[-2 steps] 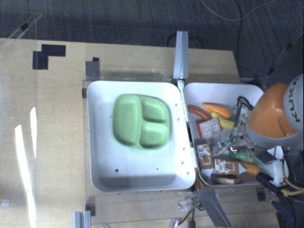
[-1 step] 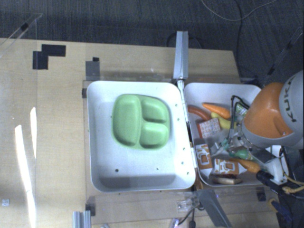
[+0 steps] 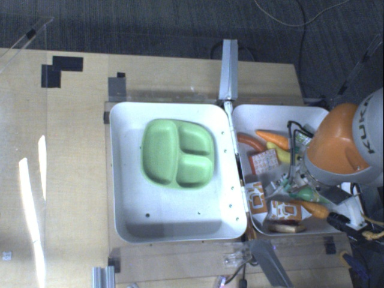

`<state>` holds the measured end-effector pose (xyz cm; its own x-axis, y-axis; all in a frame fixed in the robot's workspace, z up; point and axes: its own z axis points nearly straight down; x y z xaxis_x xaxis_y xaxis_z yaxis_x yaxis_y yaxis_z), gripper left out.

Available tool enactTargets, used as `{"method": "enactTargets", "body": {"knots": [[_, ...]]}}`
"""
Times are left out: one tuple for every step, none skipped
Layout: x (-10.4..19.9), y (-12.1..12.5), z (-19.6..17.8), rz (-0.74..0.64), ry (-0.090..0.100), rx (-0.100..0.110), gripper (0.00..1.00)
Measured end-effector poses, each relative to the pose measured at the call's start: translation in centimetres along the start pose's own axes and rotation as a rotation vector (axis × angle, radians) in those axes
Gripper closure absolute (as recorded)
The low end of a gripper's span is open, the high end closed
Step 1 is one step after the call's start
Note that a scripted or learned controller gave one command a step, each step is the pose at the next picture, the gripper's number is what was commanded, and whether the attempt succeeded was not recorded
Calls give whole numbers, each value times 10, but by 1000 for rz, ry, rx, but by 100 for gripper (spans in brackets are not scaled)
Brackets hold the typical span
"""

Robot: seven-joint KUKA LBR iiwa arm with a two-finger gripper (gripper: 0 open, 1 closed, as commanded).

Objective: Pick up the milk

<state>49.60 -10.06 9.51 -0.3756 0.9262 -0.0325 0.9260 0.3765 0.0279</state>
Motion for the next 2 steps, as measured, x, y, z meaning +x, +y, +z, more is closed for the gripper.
{"method": "enactTargets", "body": {"knots": [[5,2,-9,-5,12,2,100],[26,6,-91,418,25,29,100]]}}
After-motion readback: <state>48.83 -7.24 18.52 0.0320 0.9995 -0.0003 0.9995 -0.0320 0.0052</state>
